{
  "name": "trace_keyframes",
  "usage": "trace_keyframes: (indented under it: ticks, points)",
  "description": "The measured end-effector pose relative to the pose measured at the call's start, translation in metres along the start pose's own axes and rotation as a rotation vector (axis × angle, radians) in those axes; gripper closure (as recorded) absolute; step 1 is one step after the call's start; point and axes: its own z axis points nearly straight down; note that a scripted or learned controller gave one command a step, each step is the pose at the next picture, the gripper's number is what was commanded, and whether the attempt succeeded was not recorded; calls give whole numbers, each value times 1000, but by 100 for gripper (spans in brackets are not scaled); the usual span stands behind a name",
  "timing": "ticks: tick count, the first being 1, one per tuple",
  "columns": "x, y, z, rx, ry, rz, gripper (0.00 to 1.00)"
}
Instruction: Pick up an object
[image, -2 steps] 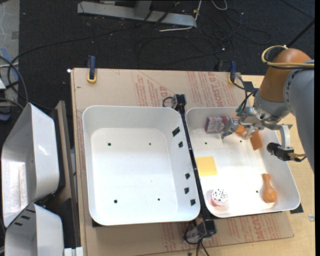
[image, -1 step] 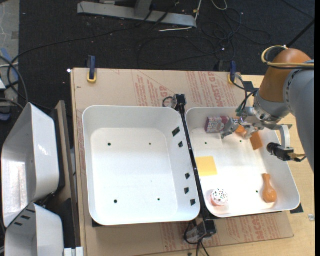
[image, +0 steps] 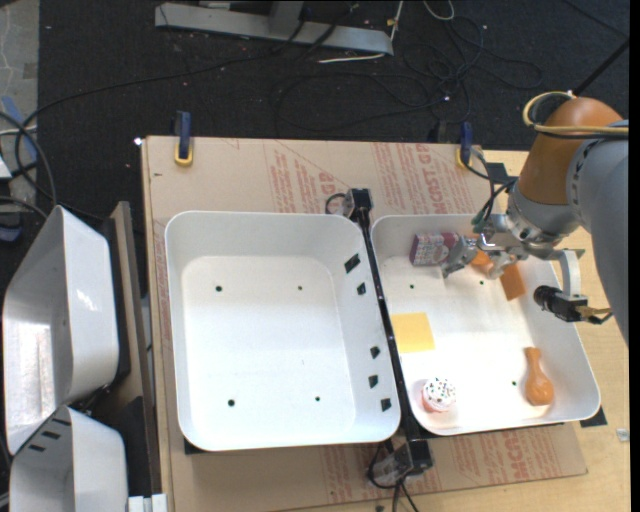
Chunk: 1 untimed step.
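Note:
The right bin (image: 570, 345) holds several objects. A small purple and white box (image: 432, 248) lies near its back wall. A flat yellow square (image: 413, 332) sits at its left side. An orange block (image: 513, 283) lies at the back right, with a smaller orange piece (image: 482, 263) beside it. An orange pear-shaped object (image: 538, 378) rests at the front right, and a white and pink cupcake-like item (image: 438, 395) at the front. My gripper (image: 478, 250) hangs low over the back of this bin, just right of the purple box and above the small orange piece.
The left bin (image: 200, 300) stands beside the right one, with a black divider (image: 378, 310) between them. Both rest on a cardboard sheet (image: 300, 170) held by clamps. Grey tubs (image: 60, 320) stand at the far left. Cables lie behind the bench.

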Motion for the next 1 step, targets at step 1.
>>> trace_keyframes:
  ticks: [1]
  points:
    - [34, 3, 1, -15, -4, -3, 0]
